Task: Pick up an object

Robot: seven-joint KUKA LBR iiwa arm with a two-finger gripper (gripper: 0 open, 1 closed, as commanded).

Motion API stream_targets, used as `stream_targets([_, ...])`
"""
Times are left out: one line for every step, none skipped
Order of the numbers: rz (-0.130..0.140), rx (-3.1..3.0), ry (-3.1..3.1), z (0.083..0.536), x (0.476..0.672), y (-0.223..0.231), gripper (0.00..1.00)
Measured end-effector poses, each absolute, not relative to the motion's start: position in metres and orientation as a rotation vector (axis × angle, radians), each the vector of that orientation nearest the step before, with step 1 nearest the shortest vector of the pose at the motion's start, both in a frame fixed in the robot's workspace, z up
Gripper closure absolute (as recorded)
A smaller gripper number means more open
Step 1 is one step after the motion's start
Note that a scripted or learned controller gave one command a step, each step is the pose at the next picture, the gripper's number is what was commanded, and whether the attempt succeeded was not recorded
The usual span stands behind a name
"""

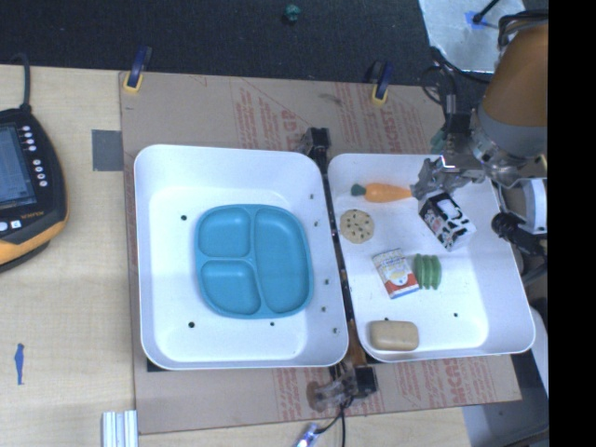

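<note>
We see the gripper (436, 186) over the right bin (494, 329), beside the carrot (386, 192). The carrot lies above the cookie (356, 224); a black-and-white box (444, 220) sits just below the gripper. We cannot tell the jaws' state.

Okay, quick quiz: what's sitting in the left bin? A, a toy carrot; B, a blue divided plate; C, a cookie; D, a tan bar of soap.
B: the blue divided plate lies alone in the left bin, while the carrot, cookie and tan bar lie in the right bin.
</note>
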State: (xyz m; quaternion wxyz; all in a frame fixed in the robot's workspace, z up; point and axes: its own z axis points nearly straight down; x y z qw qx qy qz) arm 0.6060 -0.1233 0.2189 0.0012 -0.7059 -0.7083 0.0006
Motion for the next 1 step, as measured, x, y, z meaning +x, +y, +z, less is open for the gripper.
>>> stream_targets([0.006,-2.213,-2.226,0.2146,0.5977,-0.0514,1.00])
